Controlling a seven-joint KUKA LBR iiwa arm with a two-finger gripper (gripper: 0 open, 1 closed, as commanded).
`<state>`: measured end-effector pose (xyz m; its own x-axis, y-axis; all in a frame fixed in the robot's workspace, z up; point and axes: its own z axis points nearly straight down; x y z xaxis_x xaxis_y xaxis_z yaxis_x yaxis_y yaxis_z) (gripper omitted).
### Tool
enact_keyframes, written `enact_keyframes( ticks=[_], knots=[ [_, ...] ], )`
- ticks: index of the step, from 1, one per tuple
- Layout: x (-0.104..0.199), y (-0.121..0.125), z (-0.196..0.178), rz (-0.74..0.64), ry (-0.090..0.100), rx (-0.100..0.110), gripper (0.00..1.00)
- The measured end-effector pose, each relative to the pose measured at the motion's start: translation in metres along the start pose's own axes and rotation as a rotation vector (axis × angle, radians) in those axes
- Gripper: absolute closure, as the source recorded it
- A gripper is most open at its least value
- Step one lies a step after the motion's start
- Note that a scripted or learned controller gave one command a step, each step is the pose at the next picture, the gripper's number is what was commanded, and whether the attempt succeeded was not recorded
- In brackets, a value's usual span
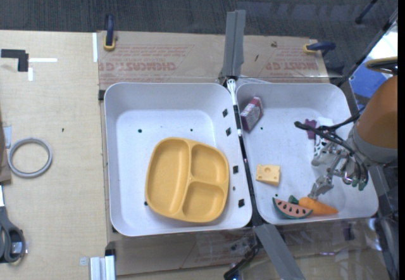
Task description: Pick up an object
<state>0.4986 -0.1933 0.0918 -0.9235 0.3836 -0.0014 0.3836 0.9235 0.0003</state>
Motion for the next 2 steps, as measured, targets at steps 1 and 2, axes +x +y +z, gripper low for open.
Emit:
enact_keyframes(
  ticks=[1, 2],
  knots=[
    [-0.094, 0.057, -0.021, 0.237, -0.002, 0.001, 0.00],
    [-0.129, 0.076, -0.026, 0.418, -0.003, 0.000, 0.00]
  ],
)
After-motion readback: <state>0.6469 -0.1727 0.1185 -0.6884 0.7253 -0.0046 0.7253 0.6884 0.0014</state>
